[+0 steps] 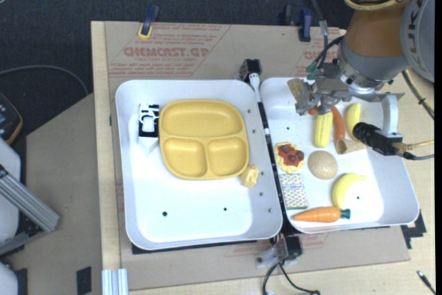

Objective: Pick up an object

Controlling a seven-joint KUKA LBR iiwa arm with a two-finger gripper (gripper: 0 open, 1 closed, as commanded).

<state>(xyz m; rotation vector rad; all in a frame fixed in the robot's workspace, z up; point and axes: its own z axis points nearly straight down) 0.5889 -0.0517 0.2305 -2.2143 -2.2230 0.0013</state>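
Hanging over the far part of the right bin (407, 207), the claw (319, 101) is seen above a corn cob (322, 129) and a small carrot (338, 122). Whether anything is gripped cannot be told. A yellow tray (204, 137) is seen in the left bin (193, 228).

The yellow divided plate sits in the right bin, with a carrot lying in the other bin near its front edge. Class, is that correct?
Not quite. The camera view shows the yellow divided plate in the left bin, not the right. The carrot does lie in the other bin, near its front edge.
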